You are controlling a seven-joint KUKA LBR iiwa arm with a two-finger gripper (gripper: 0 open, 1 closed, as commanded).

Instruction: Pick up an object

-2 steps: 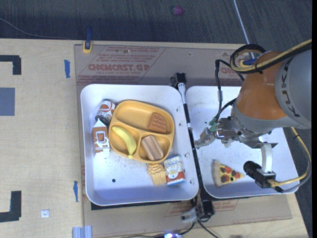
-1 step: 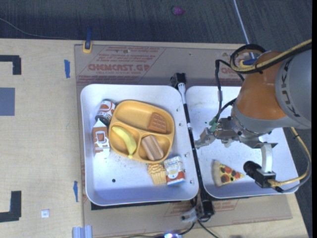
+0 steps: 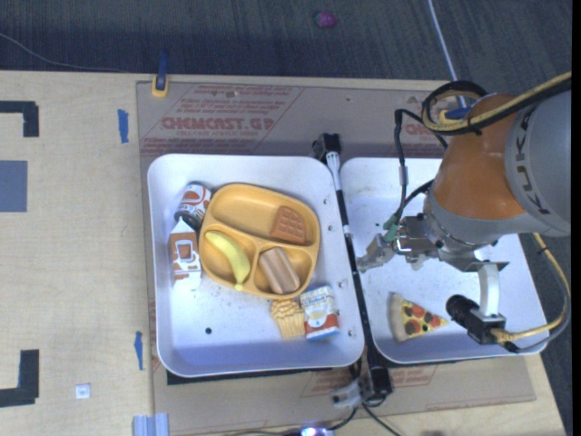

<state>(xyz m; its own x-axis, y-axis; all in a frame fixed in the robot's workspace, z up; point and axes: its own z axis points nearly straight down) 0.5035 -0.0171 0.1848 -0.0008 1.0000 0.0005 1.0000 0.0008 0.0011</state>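
My gripper [image 3: 374, 256] hangs over the left part of the right bin [image 3: 381, 182], close to the divider between the bins. A toy pizza slice [image 3: 413, 318] lies on that bin's floor, below and to the right of the gripper and apart from it. In the left bin [image 3: 168, 271] a yellow divided plate [image 3: 238, 202] holds a banana [image 3: 230, 255], a hot dog [image 3: 279, 271] and a brown toast piece [image 3: 290, 224]. Nothing shows in the gripper.
Beside the plate lie a small can [image 3: 192, 203], a white and brown carton [image 3: 183, 254], a yellow waffle piece [image 3: 287, 316] and a small milk carton [image 3: 319, 312]. The grey and orange arm [image 3: 481, 180] covers much of the right bin, with cables [image 3: 508, 336] trailing near its front right corner.
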